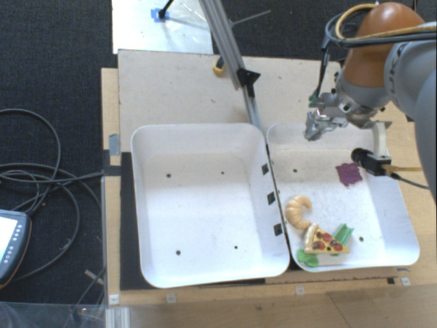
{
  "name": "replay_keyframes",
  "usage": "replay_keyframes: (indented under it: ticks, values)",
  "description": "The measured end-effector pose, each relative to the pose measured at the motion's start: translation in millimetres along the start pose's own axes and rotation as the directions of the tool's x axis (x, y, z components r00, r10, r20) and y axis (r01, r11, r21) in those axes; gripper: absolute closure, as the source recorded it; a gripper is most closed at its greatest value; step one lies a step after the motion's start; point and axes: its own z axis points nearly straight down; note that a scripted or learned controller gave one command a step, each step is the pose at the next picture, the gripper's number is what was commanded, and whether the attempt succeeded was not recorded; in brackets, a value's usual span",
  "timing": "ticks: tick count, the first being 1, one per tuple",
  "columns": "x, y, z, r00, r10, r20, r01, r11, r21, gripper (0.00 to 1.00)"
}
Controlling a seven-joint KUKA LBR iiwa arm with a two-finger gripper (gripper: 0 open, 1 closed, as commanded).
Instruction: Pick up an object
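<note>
Camera view: claw (316,130), grip state indiscernible, poised over right bin (403,214) rim; croissant (298,211) and pizza slice (326,240) lie apart, reachable

Black cables (41,176) and a tablet (10,241) lie left of the bench

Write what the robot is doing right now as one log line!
gripper: above right bin's far edge, holding nothing seen | right bin: croissant, pizza slice, purple piece | left bin
</note>
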Motion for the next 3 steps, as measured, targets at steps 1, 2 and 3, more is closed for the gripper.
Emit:
replay_keyframes:
  ticks: [1, 2, 3]
  values:
    - [-0.2, 1.6, -33.5, 1.000, -0.001, 0.000, 0.001, 1.000, 0.001, 1.00]
    - [55.9, -8.2, -33.6, 1.000, -0.006, -0.003, 0.006, 1.000, 0.006, 1.00]
    - [106.9, -30.2, -45.0, 1.000, -0.006, -0.003, 0.006, 1.000, 0.006, 1.00]
